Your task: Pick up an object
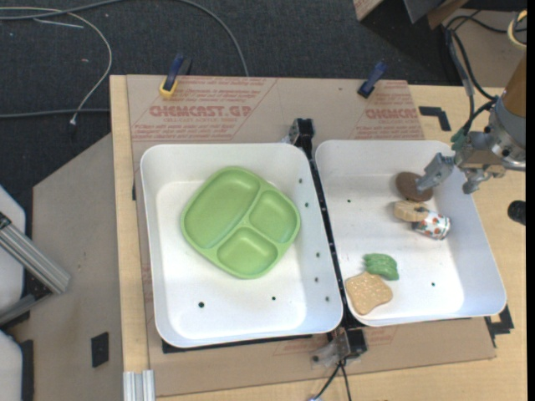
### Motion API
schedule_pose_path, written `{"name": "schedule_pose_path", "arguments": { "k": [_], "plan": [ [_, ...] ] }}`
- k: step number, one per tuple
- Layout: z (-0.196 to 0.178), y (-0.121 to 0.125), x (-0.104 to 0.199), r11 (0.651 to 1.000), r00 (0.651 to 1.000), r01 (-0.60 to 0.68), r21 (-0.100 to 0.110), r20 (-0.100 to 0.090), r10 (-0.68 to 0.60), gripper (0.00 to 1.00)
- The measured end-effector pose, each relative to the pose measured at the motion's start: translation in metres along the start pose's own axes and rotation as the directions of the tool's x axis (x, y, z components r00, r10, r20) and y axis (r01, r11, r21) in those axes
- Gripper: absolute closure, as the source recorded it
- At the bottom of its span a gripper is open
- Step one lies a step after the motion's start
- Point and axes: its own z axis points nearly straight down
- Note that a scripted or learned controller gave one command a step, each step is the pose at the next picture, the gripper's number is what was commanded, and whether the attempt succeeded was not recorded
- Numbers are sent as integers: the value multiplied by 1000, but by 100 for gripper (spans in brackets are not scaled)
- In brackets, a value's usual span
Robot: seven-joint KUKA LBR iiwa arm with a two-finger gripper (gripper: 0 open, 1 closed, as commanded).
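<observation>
In the right bin (468, 282), a brown round object (408, 185) lies at the back, with a tan piece (408, 211) and a white object with red marks (434, 225) just in front of it. Nearer the front lie a small green object (381, 265) and a tan toast-like piece (369, 292). My gripper (452, 176) hangs over the bin's back right part, open, with nothing between its fingers. Its left finger (433, 174) is close beside the brown object, on its right.
The left bin (167, 307) holds a light green divided plate (241, 221). Blue clamps (174, 73) (373, 79) grip the board's far edge. A black latch (302, 131) sits between the bins at the back. Cables run across the dark floor behind.
</observation>
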Motion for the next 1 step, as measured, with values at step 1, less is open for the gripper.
{"name": "schedule_pose_path", "arguments": {
  "k": [1],
  "plan": [
    [-7, 3, 1, 1000, 1000, 4, -13, 3, -3, 0]
  ]
}}
